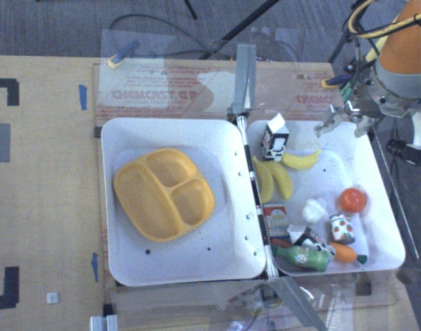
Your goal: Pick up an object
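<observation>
Fingers [348, 119] hanging spread and holding nothing, poised over the far edge of the right bin [384, 185], under the grey arm [401, 54] with its orange band. Judging by this, sitting at the approach step, nothing picked yet. Lying nearest below: a banana [301, 160] and a small milk carton [273, 138]; farther off, a tomato [353, 200], a carrot [344, 253] and a green bottle [303, 256]. Resting in the left bin [120, 143]: a yellow divided plate [163, 193]. Calling next for choosing one thing, centring above it, descending, closing.
</observation>
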Robot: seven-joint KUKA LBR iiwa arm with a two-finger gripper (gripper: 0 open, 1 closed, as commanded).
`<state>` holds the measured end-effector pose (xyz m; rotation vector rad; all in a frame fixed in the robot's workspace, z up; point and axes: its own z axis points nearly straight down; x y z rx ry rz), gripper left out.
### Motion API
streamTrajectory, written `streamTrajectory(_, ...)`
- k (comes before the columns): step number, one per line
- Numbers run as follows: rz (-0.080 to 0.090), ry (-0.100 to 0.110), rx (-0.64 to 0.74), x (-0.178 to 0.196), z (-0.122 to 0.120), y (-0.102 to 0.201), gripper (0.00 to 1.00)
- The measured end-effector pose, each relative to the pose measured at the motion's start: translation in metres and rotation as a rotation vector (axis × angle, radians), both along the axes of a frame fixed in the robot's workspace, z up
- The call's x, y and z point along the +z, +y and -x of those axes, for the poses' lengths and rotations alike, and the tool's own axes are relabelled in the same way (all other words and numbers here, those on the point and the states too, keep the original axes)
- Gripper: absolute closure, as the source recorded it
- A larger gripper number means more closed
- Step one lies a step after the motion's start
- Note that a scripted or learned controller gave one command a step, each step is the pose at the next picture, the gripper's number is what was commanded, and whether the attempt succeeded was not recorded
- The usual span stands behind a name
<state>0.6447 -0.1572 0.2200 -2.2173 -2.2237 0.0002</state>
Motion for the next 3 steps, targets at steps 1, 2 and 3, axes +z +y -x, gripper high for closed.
streamTrajectory(1, 0.006, -0.020, 0.241, -0.113, -0.012, -0.003, 0.00)
streamTrajectory(2, 0.003, -0.007, 0.368, -0.064, -0.003, 0.014, 0.00)
streamTrajectory(3, 0.000, 0.000, 0.210, -0.091, 0.040, -0.021, 0.00)
